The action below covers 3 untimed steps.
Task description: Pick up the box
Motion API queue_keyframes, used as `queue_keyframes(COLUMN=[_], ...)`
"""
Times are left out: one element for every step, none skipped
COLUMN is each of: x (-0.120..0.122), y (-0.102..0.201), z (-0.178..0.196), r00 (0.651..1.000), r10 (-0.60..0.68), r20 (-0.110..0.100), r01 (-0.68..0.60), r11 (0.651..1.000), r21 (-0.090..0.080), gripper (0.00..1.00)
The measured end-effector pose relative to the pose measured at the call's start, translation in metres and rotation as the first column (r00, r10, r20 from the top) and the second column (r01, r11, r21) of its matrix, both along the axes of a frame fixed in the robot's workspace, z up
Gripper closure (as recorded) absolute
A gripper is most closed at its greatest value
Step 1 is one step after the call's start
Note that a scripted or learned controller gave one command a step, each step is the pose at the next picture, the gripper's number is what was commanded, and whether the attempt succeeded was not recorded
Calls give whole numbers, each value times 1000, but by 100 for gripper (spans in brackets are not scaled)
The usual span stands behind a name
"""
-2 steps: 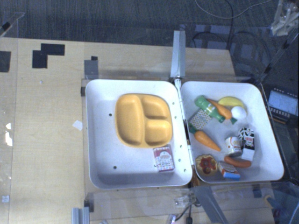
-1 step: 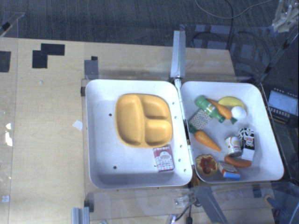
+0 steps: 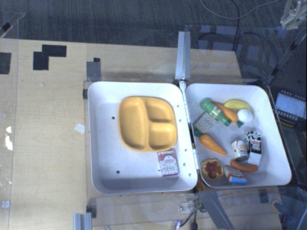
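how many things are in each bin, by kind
Left bin:
yellow divided tray: 1
box: 1

Right bin:
carrots: 2
green bottle: 1
banana: 1
egg: 1
can: 1
milk carton: 1
sausage: 1
pizza slice: 1

Total: 11

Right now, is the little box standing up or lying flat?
Lying flat: the box shows its printed face upward on the left bin floor, beside the yellow tray.
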<state>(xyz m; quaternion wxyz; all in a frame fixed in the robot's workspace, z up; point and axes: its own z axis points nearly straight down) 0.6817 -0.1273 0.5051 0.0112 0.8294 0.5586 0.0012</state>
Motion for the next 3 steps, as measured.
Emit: queue_keyframes(x=[2,5,7], y=[3,5,8], z=[10,20,30], r00=[1000,1000,1000], r10=[9,18,27], r20=[1,3,5], r01=[-9,-18,-27], r11=[1000,1000,1000], r21=[-2,-5,-8], gripper=[100,100,100])
